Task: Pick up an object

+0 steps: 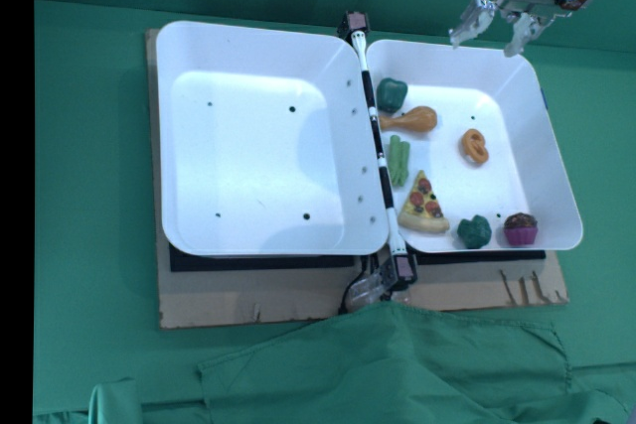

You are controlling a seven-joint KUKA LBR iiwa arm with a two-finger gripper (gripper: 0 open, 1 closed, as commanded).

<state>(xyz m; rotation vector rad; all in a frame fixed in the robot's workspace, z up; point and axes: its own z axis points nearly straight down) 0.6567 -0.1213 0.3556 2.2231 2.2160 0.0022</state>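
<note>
**Gripper high at 1 o'clock, all targets below toward 7**

Right-hand shallow white plastic bin (pixel 556 204) holds every object. Two-finger gripper (pixel 494 27) hangs above its far rim, jaws spread wide, nothing between them. Largest first: yellow pizza-slice toy (pixel 423 206), long axis running 12 to 6; orange drumstick toy (pixel 411 120), lying 3 to 9; green bean pods (pixel 398 159); orange pretzel toy (pixel 475 146), likely nearest, at 6 o'clock from the jaws
</note>
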